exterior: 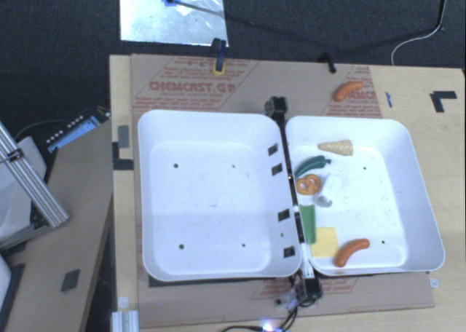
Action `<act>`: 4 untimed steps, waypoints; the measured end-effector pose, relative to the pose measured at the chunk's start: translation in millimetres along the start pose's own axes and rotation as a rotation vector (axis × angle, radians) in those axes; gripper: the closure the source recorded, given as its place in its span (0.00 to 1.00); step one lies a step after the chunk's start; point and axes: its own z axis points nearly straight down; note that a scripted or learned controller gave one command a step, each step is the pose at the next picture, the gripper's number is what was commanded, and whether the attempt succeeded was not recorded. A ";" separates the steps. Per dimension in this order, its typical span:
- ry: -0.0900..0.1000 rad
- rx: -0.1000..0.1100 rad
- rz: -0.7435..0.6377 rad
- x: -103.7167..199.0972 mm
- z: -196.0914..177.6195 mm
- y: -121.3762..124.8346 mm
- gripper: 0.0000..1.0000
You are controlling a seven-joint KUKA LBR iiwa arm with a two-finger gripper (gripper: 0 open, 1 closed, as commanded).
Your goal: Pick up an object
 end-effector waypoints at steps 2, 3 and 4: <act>0.001 0.000 0.000 0.6 -0.7 -30.7 1.00; 0.008 0.004 -0.012 128.0 31.5 -98.9 1.00; 0.002 -0.003 -0.003 150.3 -2.3 -44.1 1.00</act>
